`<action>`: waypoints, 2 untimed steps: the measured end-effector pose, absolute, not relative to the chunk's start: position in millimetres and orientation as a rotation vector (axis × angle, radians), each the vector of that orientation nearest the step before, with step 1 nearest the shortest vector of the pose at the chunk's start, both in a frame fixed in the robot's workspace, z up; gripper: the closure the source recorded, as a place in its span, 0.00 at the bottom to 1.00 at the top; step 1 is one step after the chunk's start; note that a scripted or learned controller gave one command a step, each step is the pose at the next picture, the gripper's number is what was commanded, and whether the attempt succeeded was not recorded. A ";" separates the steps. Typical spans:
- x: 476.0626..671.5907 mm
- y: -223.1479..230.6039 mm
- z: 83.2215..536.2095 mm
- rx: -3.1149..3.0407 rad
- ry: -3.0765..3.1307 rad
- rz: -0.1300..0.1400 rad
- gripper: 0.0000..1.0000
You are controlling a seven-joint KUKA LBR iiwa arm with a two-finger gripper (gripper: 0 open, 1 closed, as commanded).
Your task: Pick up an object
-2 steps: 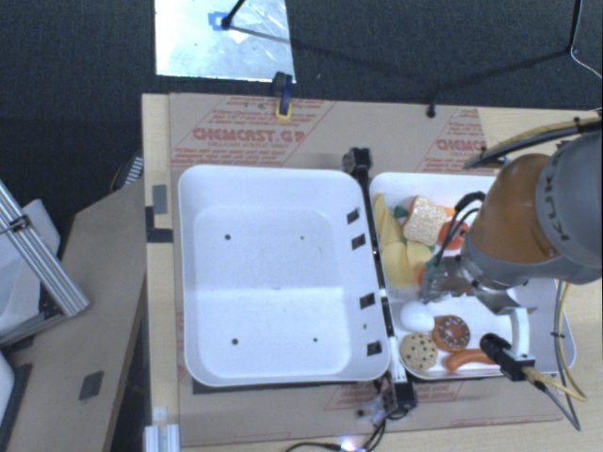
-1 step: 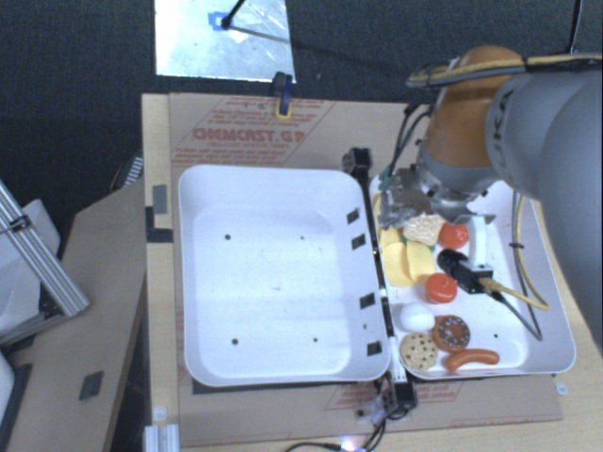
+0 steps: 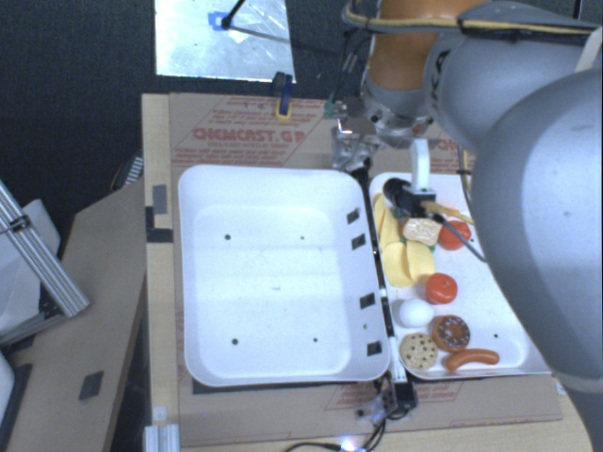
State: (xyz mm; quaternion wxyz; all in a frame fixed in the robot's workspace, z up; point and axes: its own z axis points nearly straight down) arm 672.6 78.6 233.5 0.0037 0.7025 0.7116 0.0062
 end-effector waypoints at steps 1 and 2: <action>667.7 131.8 191.2 2.213 2.233 0.002 1.00; 651.3 211.0 239.8 2.208 2.233 0.012 1.00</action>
